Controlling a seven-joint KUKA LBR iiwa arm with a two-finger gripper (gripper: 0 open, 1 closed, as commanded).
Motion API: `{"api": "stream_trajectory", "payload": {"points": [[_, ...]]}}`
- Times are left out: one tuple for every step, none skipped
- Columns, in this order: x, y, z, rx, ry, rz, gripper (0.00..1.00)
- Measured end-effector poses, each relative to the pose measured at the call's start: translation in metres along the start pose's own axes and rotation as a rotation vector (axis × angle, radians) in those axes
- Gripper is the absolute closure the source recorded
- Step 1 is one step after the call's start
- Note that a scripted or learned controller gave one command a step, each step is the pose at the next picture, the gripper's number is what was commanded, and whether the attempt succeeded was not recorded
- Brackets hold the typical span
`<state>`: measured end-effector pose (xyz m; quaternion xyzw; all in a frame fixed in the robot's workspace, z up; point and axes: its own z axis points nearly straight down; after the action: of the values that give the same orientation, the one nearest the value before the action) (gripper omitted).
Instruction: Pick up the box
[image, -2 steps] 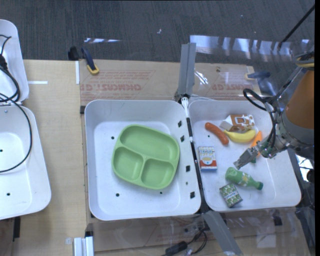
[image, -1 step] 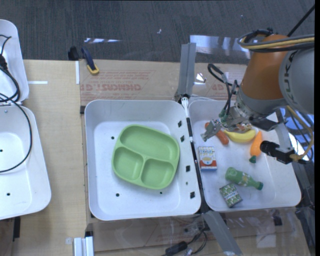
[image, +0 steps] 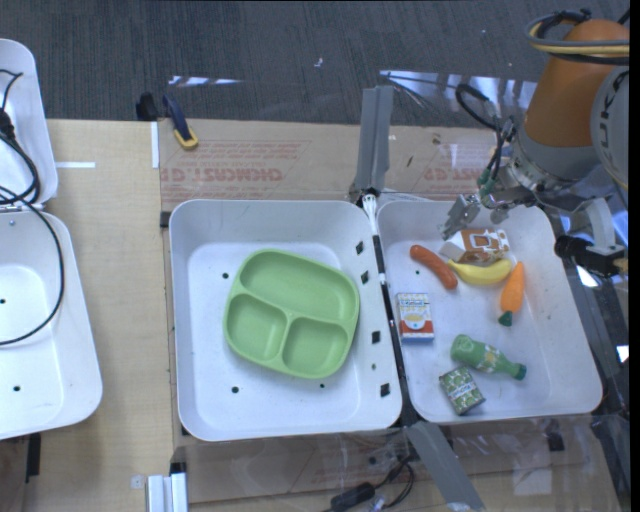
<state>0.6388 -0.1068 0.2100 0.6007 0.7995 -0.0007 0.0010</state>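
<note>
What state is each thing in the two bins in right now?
Hand: over right bin's far edge, nothing visibly held.
Box: flat, untouched.
Green tray: flat in left bin.
Green bottle: on its side.
Banana: lying on a carton.
Carrot: lying flat.

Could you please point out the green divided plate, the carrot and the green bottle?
green divided plate (image: 292, 312): camera view, the ridge between its compartments.
carrot (image: 512, 288): camera view, middle of its orange body.
green bottle (image: 480, 356): camera view, its body.
</note>
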Motion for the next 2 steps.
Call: {"api": "stream_trajectory", "payload": {"points": [[-0.002, -0.076, 0.119, 0.001, 0.003, -0.132, 0.00], [0.023, -0.011, 0.018, -0.001, 0.000, -0.078, 0.00]]}}
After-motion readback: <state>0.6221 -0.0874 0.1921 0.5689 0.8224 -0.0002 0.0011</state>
